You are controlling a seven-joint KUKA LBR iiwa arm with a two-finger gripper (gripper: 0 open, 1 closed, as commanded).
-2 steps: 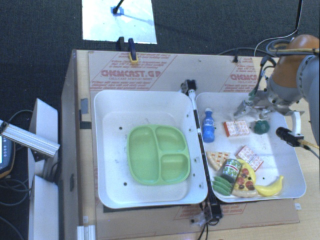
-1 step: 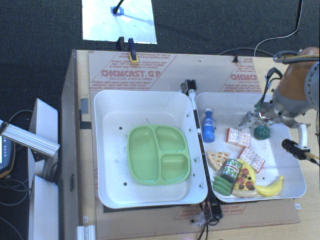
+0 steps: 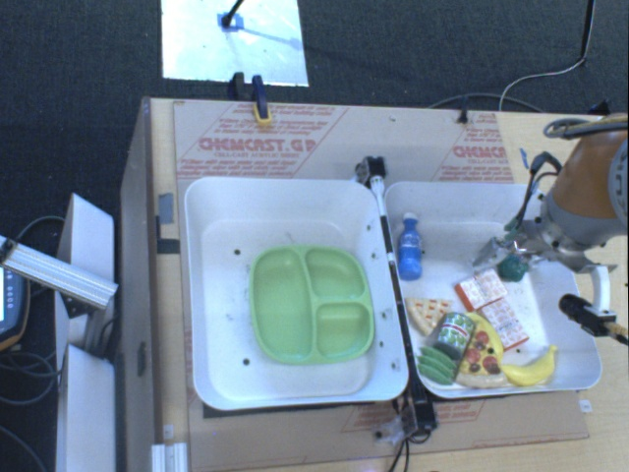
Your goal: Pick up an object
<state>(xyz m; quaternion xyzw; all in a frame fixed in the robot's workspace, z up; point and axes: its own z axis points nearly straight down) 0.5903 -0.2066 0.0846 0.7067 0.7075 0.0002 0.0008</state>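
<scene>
Bananas, pizza and peas are crowding the near edge of the right bin (image 3: 588, 362): a yellow toy banana (image 3: 531, 368), a flat pizza slice (image 3: 482, 358), a green pea pod (image 3: 436, 365) and a labelled can (image 3: 453, 331) lying together. Behind them a waffle piece (image 3: 428, 314) and two red-printed cartons (image 3: 490, 303) are sitting. My gripper (image 3: 511, 260) is hovering just past these, near a small dark green object; I cannot tell how wide it is standing. A blue bottle (image 3: 409, 249) is lying by the divider. The left bin (image 3: 206, 264) is holding a smooth green divided plate (image 3: 313, 305).

Open floor in right bin's (image 3: 590, 362) far half; toys (image 3: 479, 337) crowding its near edge.
</scene>
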